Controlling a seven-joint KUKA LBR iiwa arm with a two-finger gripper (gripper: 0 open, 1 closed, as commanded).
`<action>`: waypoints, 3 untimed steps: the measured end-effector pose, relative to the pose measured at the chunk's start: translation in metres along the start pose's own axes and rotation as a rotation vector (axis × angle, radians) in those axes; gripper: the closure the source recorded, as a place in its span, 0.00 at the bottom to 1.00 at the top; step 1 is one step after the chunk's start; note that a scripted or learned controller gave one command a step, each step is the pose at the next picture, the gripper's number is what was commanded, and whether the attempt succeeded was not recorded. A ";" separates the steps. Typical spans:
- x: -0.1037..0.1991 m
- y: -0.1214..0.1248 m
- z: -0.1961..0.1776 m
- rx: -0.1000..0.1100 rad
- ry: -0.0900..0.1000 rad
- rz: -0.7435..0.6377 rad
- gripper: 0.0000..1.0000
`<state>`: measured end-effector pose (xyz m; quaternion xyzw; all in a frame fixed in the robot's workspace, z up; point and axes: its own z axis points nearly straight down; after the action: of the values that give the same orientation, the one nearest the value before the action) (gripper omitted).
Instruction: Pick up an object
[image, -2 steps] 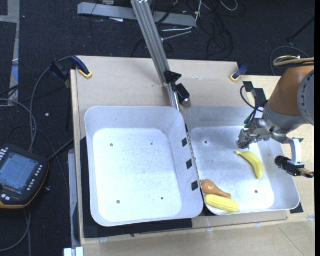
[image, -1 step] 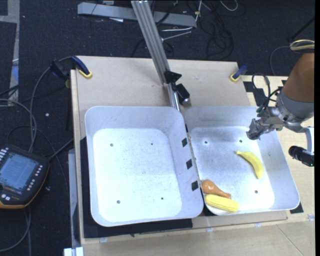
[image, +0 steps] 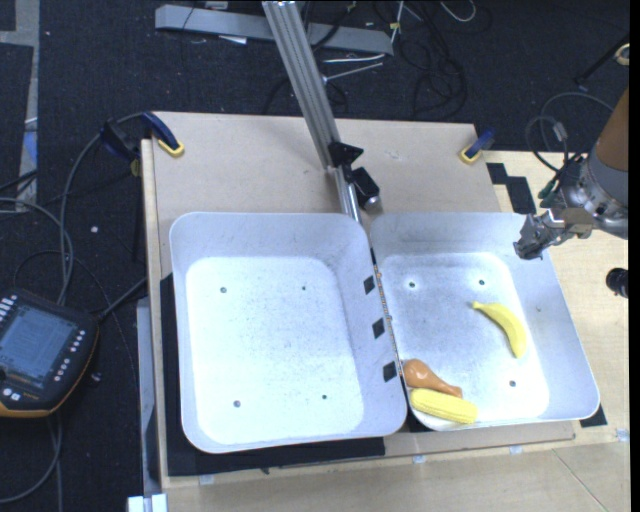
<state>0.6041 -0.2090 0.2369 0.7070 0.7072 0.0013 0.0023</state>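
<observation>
Nothing is picked up yet. The gripper (image: 531, 247) hovers over the right bin (image: 570, 340) at its two o'clock edge. The banana (image: 503, 324) lies near the bin's centre; a corn cob (image: 443, 405) and an orange drumstick-like toy (image: 428, 376) sit at seven o'clock.

The scene was taken by one fixed camera, set above the pale wooden bench (image: 300, 150) and looked down at a slant from its near edge toward 12 o'clock. Both shallow white plastic bins (image: 270, 330) were held whole in frame, side by side from 9 to 3 o'clock. The view was kept moderately far, so the dark floor (image: 70, 80) was taken in around the bench.
</observation>
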 end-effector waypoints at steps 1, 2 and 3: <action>0.000 0.001 -0.036 0.002 0.000 0.000 1.00; 0.062 -0.002 -0.030 0.005 0.003 -0.003 1.00; 0.109 -0.011 -0.017 0.006 0.003 -0.003 1.00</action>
<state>0.5932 -0.0996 0.2540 0.7059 0.7084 0.0000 -0.0007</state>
